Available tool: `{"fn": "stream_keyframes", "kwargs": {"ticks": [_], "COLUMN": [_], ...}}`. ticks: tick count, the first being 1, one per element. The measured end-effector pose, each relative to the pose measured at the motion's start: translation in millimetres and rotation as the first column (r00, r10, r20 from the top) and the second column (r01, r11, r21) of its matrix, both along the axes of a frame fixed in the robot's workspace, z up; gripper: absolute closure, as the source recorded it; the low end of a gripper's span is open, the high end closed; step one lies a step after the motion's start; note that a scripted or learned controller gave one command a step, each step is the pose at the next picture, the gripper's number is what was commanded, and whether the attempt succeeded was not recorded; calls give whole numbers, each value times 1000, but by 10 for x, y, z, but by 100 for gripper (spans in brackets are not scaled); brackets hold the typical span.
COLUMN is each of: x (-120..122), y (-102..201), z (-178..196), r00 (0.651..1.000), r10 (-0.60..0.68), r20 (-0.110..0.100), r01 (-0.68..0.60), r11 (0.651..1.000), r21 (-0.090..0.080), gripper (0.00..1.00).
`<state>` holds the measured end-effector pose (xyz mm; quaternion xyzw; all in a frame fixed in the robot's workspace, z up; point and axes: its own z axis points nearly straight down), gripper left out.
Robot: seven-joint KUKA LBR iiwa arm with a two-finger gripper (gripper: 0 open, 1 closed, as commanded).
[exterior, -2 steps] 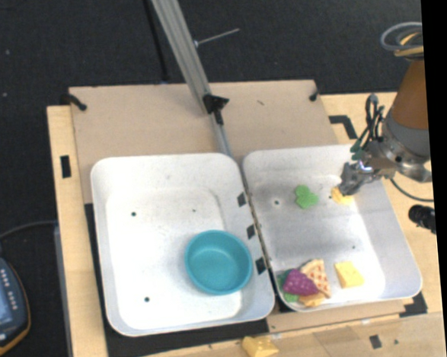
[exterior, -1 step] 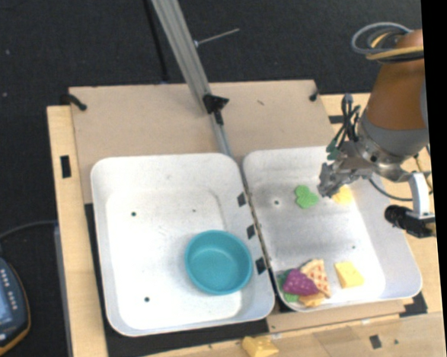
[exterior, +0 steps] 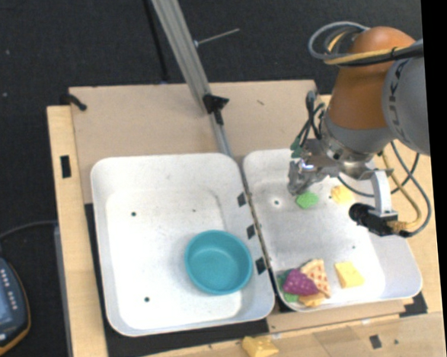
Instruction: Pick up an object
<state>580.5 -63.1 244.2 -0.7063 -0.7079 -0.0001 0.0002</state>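
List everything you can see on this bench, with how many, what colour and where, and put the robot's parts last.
shallow white bins: two, white, side by side.
round plastic bowl: one, teal, left bin, near-right corner.
small green piece: one, right bin, below the gripper.
purple grape bunch: one, right bin, near edge.
yellow cheese wedge: one, right bin, near edge.
yellow wedge: one, on the bench outside the bins.
gripper: one, grey, over the right bin.

even, moderately bright overhead light; white bins (exterior: 170, 178) slightly washed out, with soft shadows at their rims. dark floor at far left underexposed. overall mild softness and grain.
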Motion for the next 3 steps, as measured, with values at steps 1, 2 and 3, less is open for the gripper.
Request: {"fn": "stream_keyframes", "kwargs": {"ticks": [1, 2, 3], "x": [47, 163, 285], "y": [502, 930, 1410], "z": [-77, -147, 1], "r00": [1000, 1000, 1000], "r10": [0, 0, 1], "r20": [-3, 1, 0], "r01": [0, 0, -1], "r11": [1000, 1000, 1000], "r21": [1, -1, 0], "gripper": [100, 100, 100]}}
